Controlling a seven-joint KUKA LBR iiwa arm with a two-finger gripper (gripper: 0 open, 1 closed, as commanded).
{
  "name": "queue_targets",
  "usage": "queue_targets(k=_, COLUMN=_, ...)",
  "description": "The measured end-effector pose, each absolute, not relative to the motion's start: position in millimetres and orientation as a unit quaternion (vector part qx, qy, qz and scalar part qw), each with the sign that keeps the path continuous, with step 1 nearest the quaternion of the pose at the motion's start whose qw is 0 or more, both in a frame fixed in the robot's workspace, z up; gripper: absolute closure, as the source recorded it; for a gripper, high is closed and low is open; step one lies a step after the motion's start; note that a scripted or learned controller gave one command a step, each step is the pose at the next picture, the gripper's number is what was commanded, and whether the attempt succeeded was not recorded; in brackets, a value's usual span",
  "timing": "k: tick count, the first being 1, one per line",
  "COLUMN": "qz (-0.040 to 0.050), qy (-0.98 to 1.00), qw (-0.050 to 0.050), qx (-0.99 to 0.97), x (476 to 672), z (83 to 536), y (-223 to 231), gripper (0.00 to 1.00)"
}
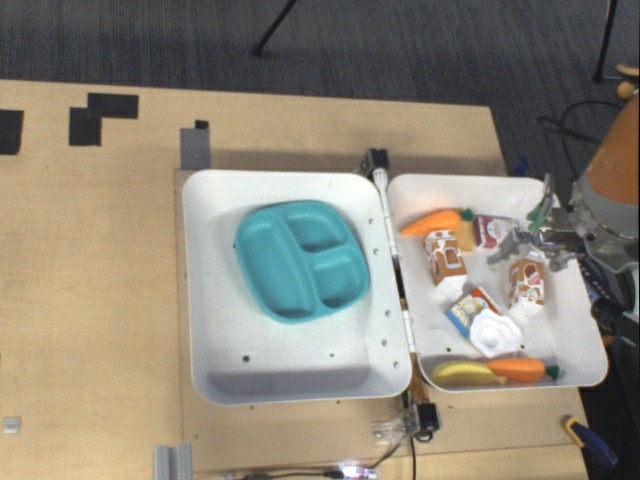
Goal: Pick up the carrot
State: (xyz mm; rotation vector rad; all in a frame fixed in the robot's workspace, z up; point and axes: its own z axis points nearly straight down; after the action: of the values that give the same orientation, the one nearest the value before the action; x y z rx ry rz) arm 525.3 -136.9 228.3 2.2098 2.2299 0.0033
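Seen from above at a slant: a pale wooden bench (90, 268) bearing two shallow white bins side by side. In the left bin (215, 368), a teal divided plate (300, 260) and nothing of the task's. In the right bin (572, 320), a crowd of small groceries. Reaching in from the right, the grey arm (612, 173) with its orange band, low over the far right part of that bin. At its end, the gripper (522, 243), poised above a brown-and-white packet (527, 283) and just beside a dark red packet (490, 231); holding nothing visible, and whether spread or pressed together not to be told at this size.

Near the bin's far left corner, the carrot (432, 222), lying roughly crosswise, green tip toward the gripper, touching or nearly touching another brown packet (445, 258). Along the near wall, a second orange carrot-like piece (517, 370) close beside a yellow banana (465, 373).

Judged as still in the approach, with the grasp not yet made. To do it well: shift left past the red packet, centre over the thick orange body rather than the green tip, turn to close across the short width, and descend clear of the brown packet to avoid pinching both at once.
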Motion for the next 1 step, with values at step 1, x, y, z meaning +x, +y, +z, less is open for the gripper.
queue_targets(k=1, qz=0.0003, qy=0.689, qw=-0.002, qx=0.724, x=591.0, z=153.5, y=-87.2, gripper=0.0)
